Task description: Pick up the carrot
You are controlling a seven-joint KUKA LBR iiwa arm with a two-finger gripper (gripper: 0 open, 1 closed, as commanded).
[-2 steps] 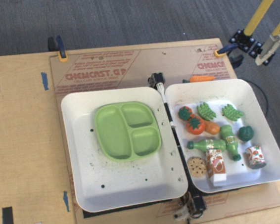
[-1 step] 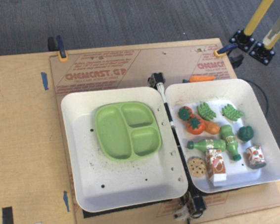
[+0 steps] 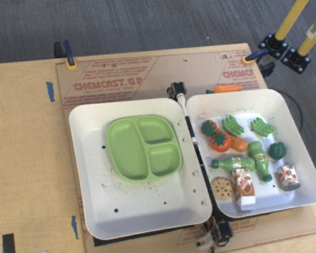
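Nearest: red-white carton at near rim of right bin, cookie on its left. Left bin: green divided plate, middle. Right bin: strawberry, tomato, two green bottles, leafy greens, broccoli, can at the right. Carrot is outside, on the cardboard sheet, touching the right bin's far rim. Claw state: can't tell.

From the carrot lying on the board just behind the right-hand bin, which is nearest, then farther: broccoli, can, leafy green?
1. Leafy green, at the bin's back, nearest the carrot.
2. Broccoli, right side.
3. Can, front right corner.
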